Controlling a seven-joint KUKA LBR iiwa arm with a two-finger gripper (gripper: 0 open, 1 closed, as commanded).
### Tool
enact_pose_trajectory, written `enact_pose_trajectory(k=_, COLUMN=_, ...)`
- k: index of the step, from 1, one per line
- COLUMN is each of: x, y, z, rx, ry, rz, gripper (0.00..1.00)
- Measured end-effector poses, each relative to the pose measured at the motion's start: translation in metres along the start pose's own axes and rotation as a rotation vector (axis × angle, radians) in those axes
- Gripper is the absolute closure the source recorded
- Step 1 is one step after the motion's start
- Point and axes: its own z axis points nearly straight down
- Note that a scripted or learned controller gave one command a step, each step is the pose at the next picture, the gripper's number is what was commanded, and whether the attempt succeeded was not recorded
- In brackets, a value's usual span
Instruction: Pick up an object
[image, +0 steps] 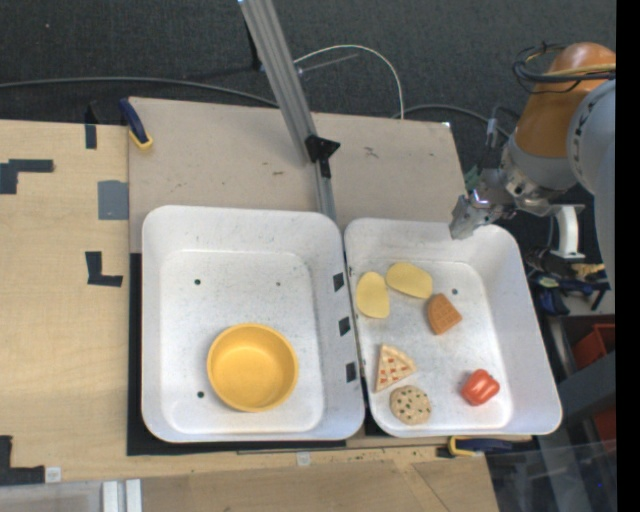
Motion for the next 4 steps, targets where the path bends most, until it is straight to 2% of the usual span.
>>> enact_pose_trajectory(k=1, x=0.004, y=0.002, z=-0.064, rx=-0.001, ry=-0.001, rz=0.000, gripper=1.00)
enact_pose_trajectory(k=2, x=0.004, y=0.003, z=-0.113, rx=0.000, ry=0.000, rz=0.001, gripper=1.00)
enact_pose_trajectory(k=3, x=0.059, y=0.011, z=-0.093, rx=0.007, ry=0.002, rz=-0.003, gripper=1.00)
enact_pose_trajectory(k=4, x=0.119, y=0.007, z=-0.091, rx=0.007, ry=0.003, rz=-0.004, gripper=1.00)
